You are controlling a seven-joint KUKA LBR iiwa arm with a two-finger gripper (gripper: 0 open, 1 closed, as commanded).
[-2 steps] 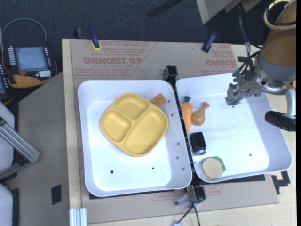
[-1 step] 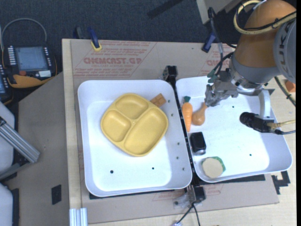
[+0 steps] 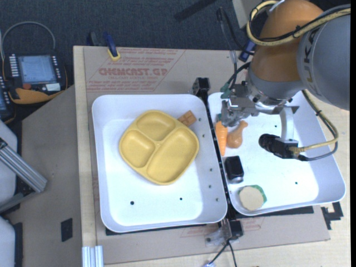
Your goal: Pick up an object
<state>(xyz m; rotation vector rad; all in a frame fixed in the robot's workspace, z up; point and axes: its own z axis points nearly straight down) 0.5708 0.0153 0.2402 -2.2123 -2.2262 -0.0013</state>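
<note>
My gripper (image 3: pixel 229 115) hangs over the left side of the right bin (image 3: pixel 311 177), under the grey arm and its orange band. Just below it lie an orange carrot (image 3: pixel 221 139) along the bin's left wall and an orange drumstick-shaped toy (image 3: pixel 236 136) beside it. The gripper's tip is close above the upper ends of both, and I see nothing lifted. Nearer the front a small black block (image 3: pixel 233 168) lies in the same bin. A round tan and green piece (image 3: pixel 251 197) sits at the bin's front.
The left bin (image 3: pixel 111 193) holds a yellow divided plate (image 3: pixel 159 146) with a small brown block (image 3: pixel 187 118) at its upper right edge. A black fitting on a yellow cable (image 3: pixel 278 145) hangs from the arm over the right bin's middle.
</note>
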